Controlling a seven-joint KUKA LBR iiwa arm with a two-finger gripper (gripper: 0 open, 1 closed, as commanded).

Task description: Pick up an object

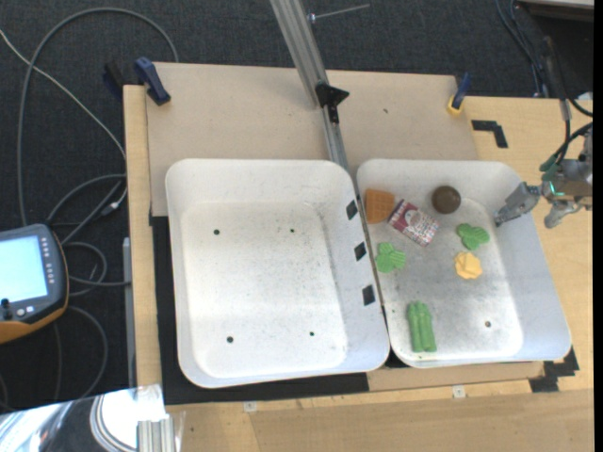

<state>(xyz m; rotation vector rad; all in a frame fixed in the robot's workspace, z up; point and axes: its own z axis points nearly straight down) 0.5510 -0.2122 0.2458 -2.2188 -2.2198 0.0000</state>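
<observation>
The right bin (528, 332) holds several small objects: an orange block (379, 205), a red and white packet (414, 222), a brown ball (446, 198), a green lump (473, 235), a yellow lump (468, 266), a second green lump (390, 257) and a long green piece (420, 326). My gripper (535, 209) hangs over the bin's right rim, to the right of the brown ball. Its two grey fingers are spread apart, so it is open, with nothing between them.
The left bin (254, 347) lies beside the right one. A slanted metal pole (300, 40) runs down to the gap between the bins. Clamps (151, 78) sit at the board's back corners. A handheld screen (26, 276) lies off the bench at left.
</observation>
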